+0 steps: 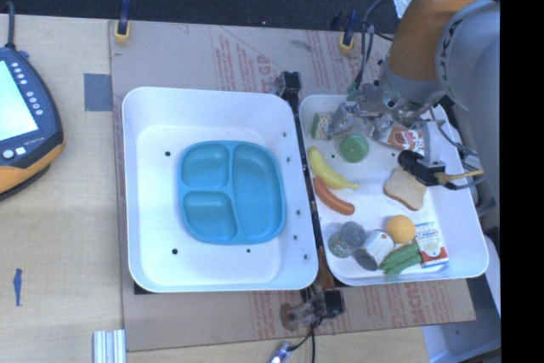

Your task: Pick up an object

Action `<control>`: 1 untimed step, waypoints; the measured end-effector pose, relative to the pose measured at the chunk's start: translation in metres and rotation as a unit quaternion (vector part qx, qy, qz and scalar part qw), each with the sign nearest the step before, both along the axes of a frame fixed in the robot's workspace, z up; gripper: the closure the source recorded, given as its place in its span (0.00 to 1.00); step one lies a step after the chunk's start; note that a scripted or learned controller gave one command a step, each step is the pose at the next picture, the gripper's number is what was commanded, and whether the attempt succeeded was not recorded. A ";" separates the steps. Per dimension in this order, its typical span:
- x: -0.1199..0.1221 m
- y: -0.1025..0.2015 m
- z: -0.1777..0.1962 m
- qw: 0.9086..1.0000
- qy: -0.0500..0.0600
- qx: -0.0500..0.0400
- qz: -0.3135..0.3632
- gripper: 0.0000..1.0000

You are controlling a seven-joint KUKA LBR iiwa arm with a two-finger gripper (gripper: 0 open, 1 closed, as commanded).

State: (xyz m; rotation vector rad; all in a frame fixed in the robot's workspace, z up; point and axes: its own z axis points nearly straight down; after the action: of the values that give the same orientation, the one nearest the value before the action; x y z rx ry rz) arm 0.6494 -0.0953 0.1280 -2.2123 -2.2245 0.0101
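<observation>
While fingers' state cannot be told, two white bins (136, 183) sit on brown cardboard (212, 55) over wood.

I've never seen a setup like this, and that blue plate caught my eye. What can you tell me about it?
The blue plate is a light blue divided tray with rounded corners, seemingly smooth plastic. Raised ridges split it into three compartments: two smaller ones on the camera's left, one above the other, and a long one on the right. It lies flat, turned slightly askew, near the middle of the left white bin, resting on the bin's floor. Nothing sits in it, and nothing else touches it.
</observation>
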 end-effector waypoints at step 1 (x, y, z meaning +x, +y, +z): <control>0.006 0.000 -0.037 1.000 0.000 0.000 0.001 0.00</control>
State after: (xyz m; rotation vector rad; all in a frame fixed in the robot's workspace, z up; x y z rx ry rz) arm 0.6556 -0.0957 0.0913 -2.2099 -2.2265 0.0104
